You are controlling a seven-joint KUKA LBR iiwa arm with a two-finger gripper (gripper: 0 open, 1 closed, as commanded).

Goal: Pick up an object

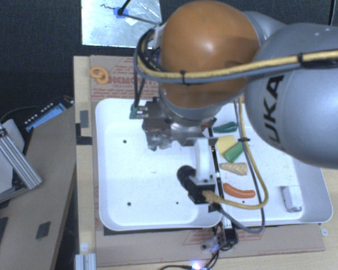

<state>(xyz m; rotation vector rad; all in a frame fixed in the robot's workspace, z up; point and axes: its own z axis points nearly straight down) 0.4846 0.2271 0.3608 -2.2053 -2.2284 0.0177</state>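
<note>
Grey arm's pincer (pixel 156 139) hung over the left white bin (pixel 118 167); open or closed could not be told.
In the right white bin (pixel 312 207) an orange-red sausage-shaped toy (pixel 239 192) lay lengthwise across the view, near a left-pointing tan cone (pixel 234 169); printed cardboard sheet (pixel 118 75) lay beneath.

On the table (pixel 50 167), the left bin (pixel 129 173) and the right bin (pixel 312 201) sit side by side. In the right bin, near the shared wall, a slim curved piece (pixel 225 127), a chunky block (pixel 231 147), a cone (pixel 235 168) and a sausage-shaped piece (pixel 238 191) line up from back to front, with a small slab (pixel 291 198) well apart toward the front right corner. The end effector (pixel 155 133) hangs over the left bin's back half.
</note>
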